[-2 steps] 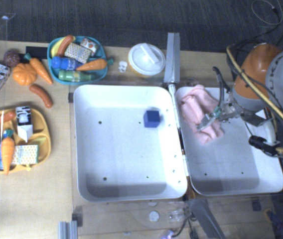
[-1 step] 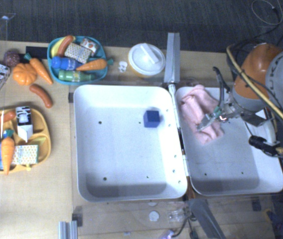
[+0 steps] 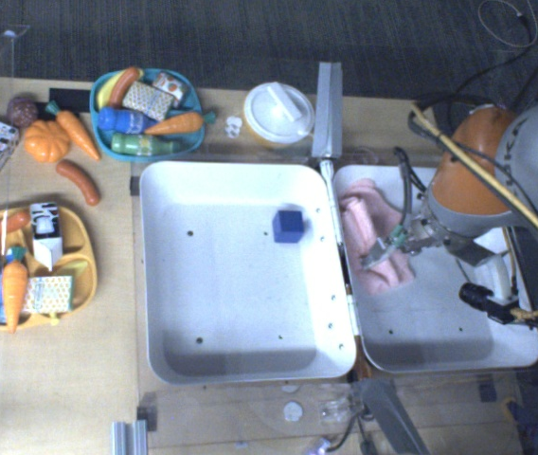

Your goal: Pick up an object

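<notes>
A small blue cube [image 3: 289,225] lies in the left white bin [image 3: 203,339], toward its upper right. A soft pink object [image 3: 362,218] lies along the left side of the right white bin [image 3: 439,344]. My gripper [image 3: 383,249] is low in the right bin, right over the lower part of the pink object and seemingly touching it. The grey arm with its orange band [image 3: 468,173] reaches in from the right and hides part of that bin.
Left of the bins lie toy foods: a blue bowl [image 3: 146,112], a yellow tray [image 3: 32,263], a loose pumpkin [image 3: 44,142] and a sausage [image 3: 80,181]. A white lidded cup [image 3: 278,112] stands behind the bins. Cables trail at the right.
</notes>
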### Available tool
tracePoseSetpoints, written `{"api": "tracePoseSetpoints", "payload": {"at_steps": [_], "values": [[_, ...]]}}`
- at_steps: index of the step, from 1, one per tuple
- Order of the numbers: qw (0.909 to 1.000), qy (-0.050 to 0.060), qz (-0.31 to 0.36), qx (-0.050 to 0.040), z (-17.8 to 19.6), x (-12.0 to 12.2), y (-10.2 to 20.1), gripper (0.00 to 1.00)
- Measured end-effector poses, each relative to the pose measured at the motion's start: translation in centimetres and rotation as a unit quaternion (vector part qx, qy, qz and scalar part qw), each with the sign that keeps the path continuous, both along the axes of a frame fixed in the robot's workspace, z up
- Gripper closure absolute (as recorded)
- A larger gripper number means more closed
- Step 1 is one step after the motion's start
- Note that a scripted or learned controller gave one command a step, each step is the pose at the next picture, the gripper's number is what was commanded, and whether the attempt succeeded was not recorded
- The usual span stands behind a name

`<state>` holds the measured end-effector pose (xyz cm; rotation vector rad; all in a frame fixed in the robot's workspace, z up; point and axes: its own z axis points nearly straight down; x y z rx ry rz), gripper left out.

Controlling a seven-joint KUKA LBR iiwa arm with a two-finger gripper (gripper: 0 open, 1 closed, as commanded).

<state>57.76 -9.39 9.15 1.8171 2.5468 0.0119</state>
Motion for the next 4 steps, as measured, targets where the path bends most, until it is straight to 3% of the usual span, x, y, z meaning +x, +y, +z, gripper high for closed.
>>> {"api": "tracePoseSetpoints", "payload": {"at_steps": [1, 2, 3, 4], "values": [[0.9998, -0.003, 0.021, -0.001, 0.0, -1.4, 0.4, 0.0], [0.9947, 0.005, 0.103, -0.0004, 1.6, -1.7, -0.7, 0.0], [0.998, 0.0, 0.063, -0.0009, 0.0, -0.2, -0.2, 0.0], [0.9984, 0.005, 0.056, 0.0003, 9.4, -1.2, 5.2, 0.0]]}}
